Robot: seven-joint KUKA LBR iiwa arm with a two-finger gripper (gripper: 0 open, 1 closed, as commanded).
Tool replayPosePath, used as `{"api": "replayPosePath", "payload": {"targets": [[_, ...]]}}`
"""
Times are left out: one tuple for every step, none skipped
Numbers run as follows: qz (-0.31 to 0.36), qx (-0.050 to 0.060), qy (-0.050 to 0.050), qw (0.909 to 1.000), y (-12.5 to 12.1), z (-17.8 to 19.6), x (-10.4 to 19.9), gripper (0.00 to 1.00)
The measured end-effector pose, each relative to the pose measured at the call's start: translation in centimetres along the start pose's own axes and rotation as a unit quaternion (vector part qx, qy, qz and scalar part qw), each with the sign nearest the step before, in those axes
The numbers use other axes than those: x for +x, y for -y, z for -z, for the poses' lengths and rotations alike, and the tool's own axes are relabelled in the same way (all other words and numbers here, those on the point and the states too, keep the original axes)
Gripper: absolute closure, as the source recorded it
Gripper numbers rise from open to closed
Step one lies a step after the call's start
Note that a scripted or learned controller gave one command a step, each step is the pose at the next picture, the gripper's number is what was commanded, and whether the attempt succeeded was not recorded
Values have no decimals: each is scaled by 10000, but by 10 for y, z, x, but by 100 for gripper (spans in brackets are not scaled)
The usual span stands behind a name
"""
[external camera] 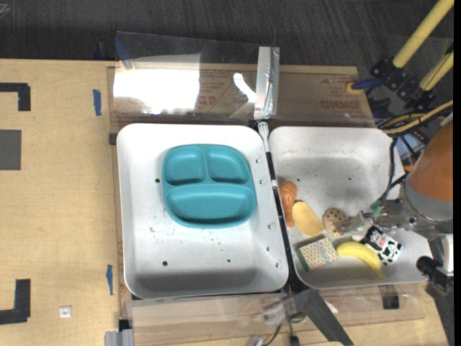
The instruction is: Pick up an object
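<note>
The right bin [324, 146] holds several small objects along its near side. An orange piece [287, 192] lies by the left wall, with a yellow-tan lump [307, 219] beside it. A speckled brown ball [333, 220] sits right of that. A yellow banana [359, 255] lies at the front, next to a flat patterned packet [318, 252] and a black-and-white patterned item [383, 245]. My gripper [377, 218] is low at the bin's right side, just above the black-and-white item and right of the brown ball. The grey wrist hides much of it.
The left bin [137, 215] carries a teal divided plate [209, 184]. A clear panel and a taped post [267, 81] stand behind the bins. The arm's orange band [436, 170] overhangs the right bin's right wall. Yellow bars and cables crowd the top right.
</note>
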State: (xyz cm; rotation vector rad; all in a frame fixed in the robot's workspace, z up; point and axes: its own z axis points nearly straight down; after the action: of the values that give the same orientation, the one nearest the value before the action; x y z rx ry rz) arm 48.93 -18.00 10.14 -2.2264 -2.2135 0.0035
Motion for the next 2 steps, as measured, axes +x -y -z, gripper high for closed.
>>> {"api": "replayPosePath", "payload": {"targets": [[1982, -14, -8, 9802, 9, 31, 63, 0], [3423, -96, 33, 9395, 4, -6, 69, 0]]}}
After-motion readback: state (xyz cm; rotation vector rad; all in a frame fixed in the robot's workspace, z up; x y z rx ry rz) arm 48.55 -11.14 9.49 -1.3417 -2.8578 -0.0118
